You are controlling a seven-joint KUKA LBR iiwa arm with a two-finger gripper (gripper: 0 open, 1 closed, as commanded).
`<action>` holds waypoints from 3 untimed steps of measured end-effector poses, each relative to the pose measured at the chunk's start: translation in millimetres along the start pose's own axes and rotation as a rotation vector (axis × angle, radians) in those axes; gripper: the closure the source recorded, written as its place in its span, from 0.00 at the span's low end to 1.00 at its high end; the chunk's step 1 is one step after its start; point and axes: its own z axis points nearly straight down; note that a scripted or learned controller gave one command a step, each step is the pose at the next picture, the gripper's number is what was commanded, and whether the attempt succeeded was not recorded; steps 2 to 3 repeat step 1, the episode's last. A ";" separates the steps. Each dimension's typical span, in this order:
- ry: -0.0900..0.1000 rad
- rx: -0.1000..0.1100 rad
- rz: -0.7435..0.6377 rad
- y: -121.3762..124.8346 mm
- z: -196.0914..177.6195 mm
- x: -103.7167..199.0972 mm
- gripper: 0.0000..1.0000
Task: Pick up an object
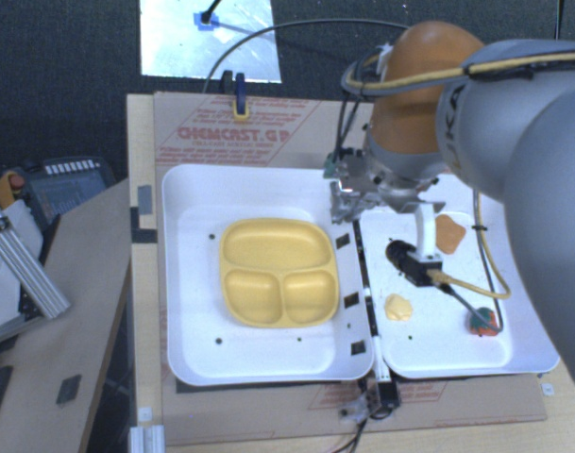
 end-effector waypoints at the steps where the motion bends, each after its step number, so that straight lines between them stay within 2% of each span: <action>1: 0.000 0.000 0.001 3.5 -2.4 42.6 1.00; 3: 0.000 0.000 0.001 3.5 -2.4 42.6 1.00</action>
